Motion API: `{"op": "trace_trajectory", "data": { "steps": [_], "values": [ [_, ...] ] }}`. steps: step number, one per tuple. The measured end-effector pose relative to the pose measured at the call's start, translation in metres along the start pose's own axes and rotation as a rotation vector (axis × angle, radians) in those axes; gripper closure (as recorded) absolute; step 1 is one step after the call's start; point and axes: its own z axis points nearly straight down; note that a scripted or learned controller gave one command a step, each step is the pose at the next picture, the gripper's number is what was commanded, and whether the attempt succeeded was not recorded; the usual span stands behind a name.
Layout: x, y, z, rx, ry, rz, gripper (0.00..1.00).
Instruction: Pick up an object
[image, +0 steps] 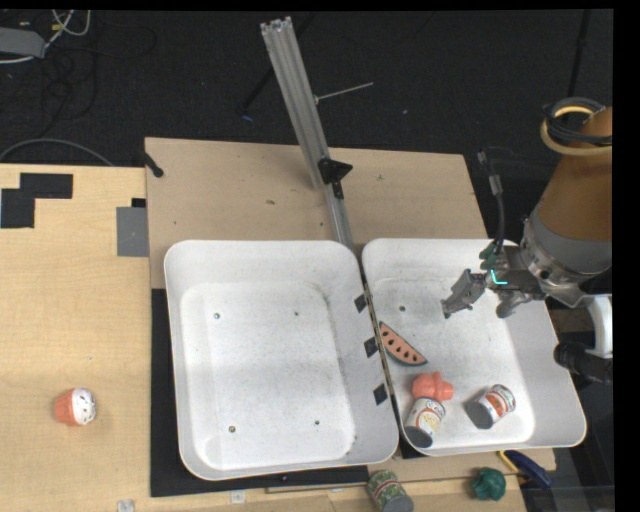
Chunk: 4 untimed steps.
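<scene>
**Jaws spread over right bin, nothing gripped**

Jaws (485, 297) hang spread apart above the far half of the right bin (560, 432), w/ nothing between the fingers; one dark finger (462, 296) points toward the bin divider, the other sits nearer the wrist. Small teal light glows at the base of the jaws. Arm (578, 190) reaches in from the right, orange band above a grey wrist.

Objs in the right bin all lie in its near half, well apart from the jaws:
- watermelon-slice toy (402, 347), red w/ dark rind, just beside the divider
- small red-orange lump (432, 386), near the slice, touching the can below it
- can w/ white label (426, 414), tilted, near the front wall
- second small can (492, 404) on its side, to the right of the first, near it but apart

Left bin (190, 262) stands beside the right one, walls touching along the middle w/ black clips.

Outside the bins on the table (70, 300): red-and-white round toy (75, 407) at far left; a dark can (385, 488) and a green obj (489, 483) at the front edge. Metal rail (300, 100) runs slantwise from the top down to the gap between the bins
</scene>
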Motion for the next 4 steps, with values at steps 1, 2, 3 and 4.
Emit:
{"op": "trace_trajectory", "data": {
  "steps": [1, 2, 3, 4],
  "values": [
    [-0.001, 0.000, -0.002, -0.005, -0.001, 0.002, 0.00],
    [0.000, -0.002, 0.040, -0.001, 0.000, 0.001, 0.00],
    [0.010, -0.001, 0.091, 0.002, 0.000, 0.005, 0.00],
    [0.008, -0.002, 0.155, 0.003, 0.001, 0.002, 0.00]
  ]
}}
